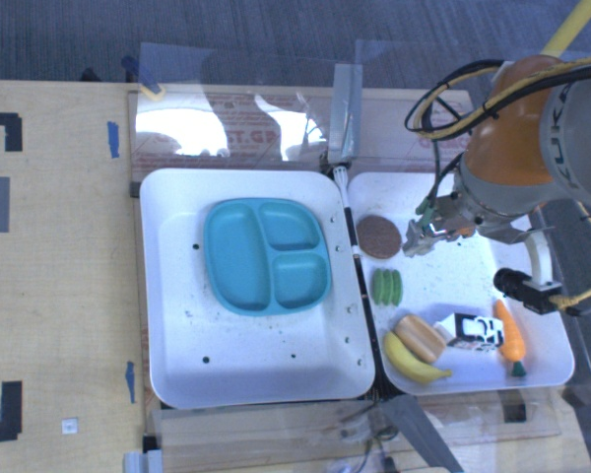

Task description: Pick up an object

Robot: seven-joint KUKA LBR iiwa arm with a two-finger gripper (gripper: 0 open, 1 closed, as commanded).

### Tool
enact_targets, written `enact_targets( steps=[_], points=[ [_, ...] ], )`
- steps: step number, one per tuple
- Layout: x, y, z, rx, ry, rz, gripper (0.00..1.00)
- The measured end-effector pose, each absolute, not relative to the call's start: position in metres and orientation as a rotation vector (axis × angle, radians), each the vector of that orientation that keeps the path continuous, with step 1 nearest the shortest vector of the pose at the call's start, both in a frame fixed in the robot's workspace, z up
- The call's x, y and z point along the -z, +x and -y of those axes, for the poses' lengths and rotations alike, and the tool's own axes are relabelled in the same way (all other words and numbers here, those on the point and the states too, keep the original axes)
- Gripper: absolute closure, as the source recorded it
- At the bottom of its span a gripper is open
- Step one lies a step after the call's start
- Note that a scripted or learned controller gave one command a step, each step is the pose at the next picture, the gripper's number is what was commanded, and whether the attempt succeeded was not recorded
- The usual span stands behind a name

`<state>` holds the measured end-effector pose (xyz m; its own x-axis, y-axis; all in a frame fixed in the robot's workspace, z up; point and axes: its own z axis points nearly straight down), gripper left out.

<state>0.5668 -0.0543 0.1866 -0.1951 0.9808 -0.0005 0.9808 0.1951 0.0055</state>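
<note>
Up over the right bin (561, 363), the claw (421, 236) hangs just beside the brown round thing (379, 236), too blurry to tell its state, while the arm (532, 146) hides the bin's far corner

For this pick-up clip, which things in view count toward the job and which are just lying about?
Job:
gripper, poised over the right bin
brown disc, nearest it
green piece
hot dog bun
banana
carrot
black-and-white item

Lying about:
teal divided plate in the left bin
blue tape on the bench
</note>
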Motion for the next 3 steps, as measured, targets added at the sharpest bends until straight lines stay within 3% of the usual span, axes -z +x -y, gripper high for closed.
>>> enact_targets(
  steps=[1, 2, 3],
  points=[
    [-0.185, 0.566, 0.056, -0.001, 1.995, -2.426, 0.00],
    [-0.137, 0.496, 0.121, 0.005, 1.823, -2.563, 0.00],
    [-0.157, 0.480, 0.135, 0.000, 1.566, -2.724, 0.00]
  ],
)
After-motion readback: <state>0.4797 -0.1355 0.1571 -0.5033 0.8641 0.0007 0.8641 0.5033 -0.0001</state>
